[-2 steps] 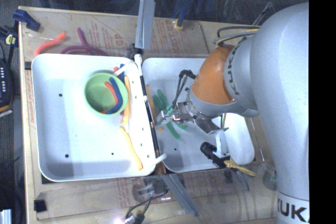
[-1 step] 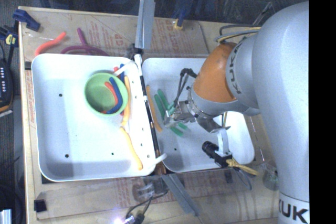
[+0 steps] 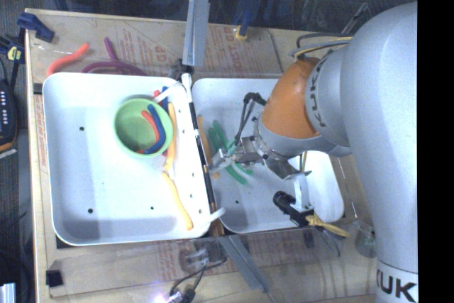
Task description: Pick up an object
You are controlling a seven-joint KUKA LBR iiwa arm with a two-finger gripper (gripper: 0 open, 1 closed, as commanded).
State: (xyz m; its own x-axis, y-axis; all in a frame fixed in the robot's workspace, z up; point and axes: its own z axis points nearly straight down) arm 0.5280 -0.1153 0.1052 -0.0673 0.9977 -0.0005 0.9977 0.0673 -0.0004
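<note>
Well, the tool point(image 3: 228, 157) sits low in the right bin point(image 3: 248, 218), near its left wall and in among a few green pieces point(image 3: 220, 135); whether it is open or closed, or has hold of any of them, cannot be told. An orange stick point(image 3: 201, 133) lies along that wall just beside them. In the left bin point(image 3: 92, 181) a green bowl point(image 3: 138, 128) holds red and blue bits, with a yellow strip point(image 3: 177, 199) near the dividing wall

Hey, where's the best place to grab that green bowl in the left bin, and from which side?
Likely the green bowl by its rim on the view's left, coming straight down: it sits upright, mouth up, and red and blue pieces crowd its right half.
</note>
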